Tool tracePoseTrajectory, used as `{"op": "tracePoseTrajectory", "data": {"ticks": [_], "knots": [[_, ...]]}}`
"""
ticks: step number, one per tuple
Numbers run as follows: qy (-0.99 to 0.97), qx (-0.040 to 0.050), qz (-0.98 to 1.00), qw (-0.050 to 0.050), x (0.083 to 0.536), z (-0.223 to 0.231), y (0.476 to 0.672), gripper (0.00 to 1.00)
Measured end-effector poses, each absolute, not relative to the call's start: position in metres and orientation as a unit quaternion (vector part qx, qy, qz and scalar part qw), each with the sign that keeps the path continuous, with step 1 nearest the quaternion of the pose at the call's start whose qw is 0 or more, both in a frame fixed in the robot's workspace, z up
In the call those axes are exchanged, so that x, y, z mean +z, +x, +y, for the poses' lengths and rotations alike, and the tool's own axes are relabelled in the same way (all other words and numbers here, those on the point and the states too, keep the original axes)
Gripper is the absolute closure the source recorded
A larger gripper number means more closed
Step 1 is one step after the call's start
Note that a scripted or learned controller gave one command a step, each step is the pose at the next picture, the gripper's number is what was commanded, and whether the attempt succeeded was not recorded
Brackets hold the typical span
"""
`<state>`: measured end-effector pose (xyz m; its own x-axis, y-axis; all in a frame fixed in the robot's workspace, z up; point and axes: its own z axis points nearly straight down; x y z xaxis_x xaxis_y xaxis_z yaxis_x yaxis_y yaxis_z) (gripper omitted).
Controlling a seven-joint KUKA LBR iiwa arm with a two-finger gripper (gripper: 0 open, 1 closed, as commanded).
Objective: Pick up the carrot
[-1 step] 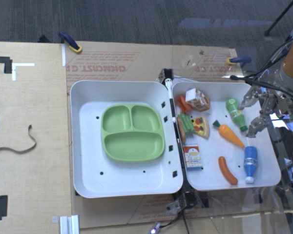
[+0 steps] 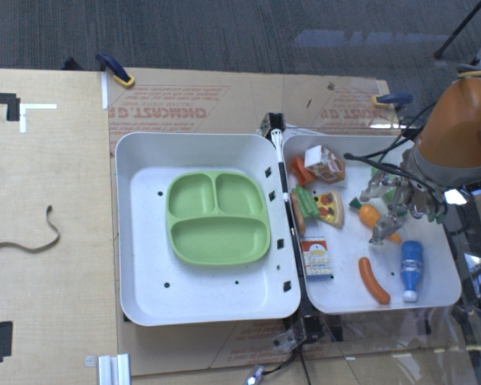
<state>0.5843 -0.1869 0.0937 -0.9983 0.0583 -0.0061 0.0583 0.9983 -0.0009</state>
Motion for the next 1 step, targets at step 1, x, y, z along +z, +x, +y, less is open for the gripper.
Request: {"op": "tracePoseTrajectory", "data": {"ticks": [1], "knots": [[0.027,-0.0013,1.0,0.006,0.1043,-0.1856,0.5867,1.0]]}}
